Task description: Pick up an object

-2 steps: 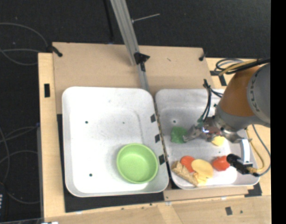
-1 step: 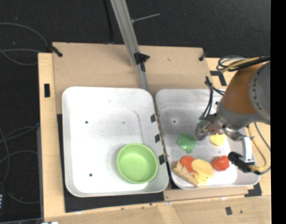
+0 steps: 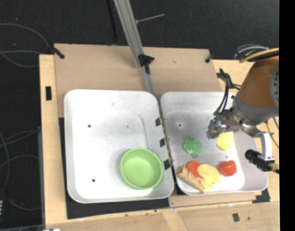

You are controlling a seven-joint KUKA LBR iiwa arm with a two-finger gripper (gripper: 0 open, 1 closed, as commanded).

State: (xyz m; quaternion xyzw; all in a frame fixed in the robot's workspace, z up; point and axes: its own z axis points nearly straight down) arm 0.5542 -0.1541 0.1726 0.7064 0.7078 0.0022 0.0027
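Note:
My gripper (image 3: 216,129) hangs over the right bin (image 3: 185,110), at its right side, just left of a pale yellow object (image 3: 225,141) that lies partly under the wrist. A green leafy piece (image 3: 192,147) lies in the middle of that bin. Near the front edge sit an orange-red piece (image 3: 193,168), a yellow piece (image 3: 209,174), a tan bread-like piece (image 3: 188,178) and a red piece (image 3: 228,168). Nothing shows between the fingers.
The left bin (image 3: 104,114) holds a green bowl (image 3: 141,168) at its front right. A metal pole (image 3: 130,28) slants up from between the bins at the back. Cables trail at the right by the arm (image 3: 258,93).

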